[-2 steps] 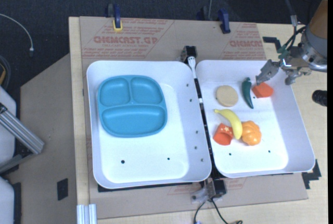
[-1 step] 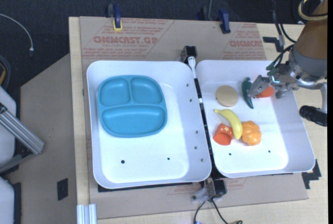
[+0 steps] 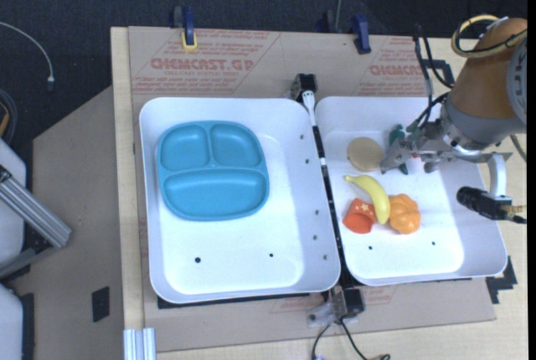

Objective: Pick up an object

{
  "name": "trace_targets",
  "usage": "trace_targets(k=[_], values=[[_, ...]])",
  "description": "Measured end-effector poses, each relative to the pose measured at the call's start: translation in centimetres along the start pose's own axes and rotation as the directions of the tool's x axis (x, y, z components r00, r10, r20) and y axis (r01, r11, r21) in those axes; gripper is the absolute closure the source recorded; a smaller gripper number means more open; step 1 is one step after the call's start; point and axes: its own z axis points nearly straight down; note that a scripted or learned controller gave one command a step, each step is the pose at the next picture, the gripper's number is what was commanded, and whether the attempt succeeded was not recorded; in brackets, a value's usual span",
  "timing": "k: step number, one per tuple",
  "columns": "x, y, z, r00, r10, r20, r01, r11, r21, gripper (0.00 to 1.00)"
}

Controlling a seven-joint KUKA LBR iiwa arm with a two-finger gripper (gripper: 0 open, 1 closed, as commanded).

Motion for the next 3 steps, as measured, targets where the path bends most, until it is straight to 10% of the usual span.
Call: trace_targets(k=[1, 2, 3], values=[[0.1, 0.0, 4.2, 1.000, 0.001, 0.001, -0.001, 1.000, -0.002, 0.00], [0.0, 0.1, 2.9, 1.000, 0.001, 0.003, -0.001, 1.000, -0.007, 1.00], [0.3, 0.5, -1.4, 1.000, -0.001, 0.004, 0.001, 1.000, -0.011, 1.00]])
